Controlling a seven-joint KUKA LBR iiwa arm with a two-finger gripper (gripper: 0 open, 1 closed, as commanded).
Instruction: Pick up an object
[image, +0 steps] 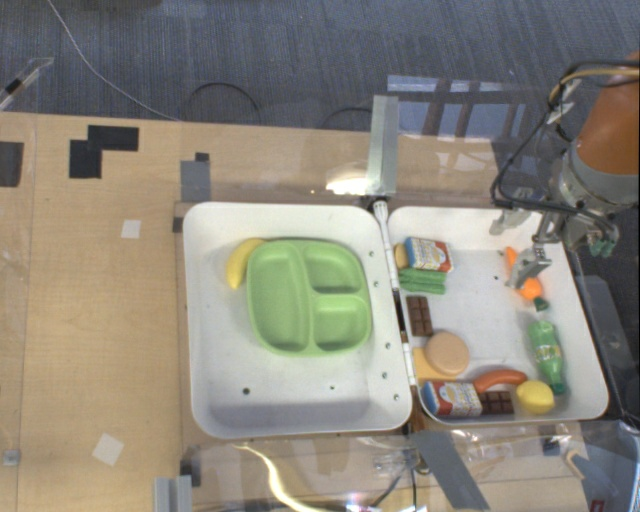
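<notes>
Over right bin's (590, 330) far-right side, pincer (534, 268) hangs at the orange carrot (522, 275), touching or just above it; how far open, can't tell. Nearer than pincer: one green bottle (546, 352), one lemon (536, 397), one sausage (497, 380). To its left: two cartons (428, 254), two chocolate bars (421, 317), one cookie (446, 353). Left bin (210, 390): one green tray (305, 296), one banana (238, 263).

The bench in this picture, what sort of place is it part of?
Probably a robot lab set up for picking tests. A robot arm reaches over two white bins, toy food such as a lemon fills the right one, and black markers sit on the bench.
</notes>
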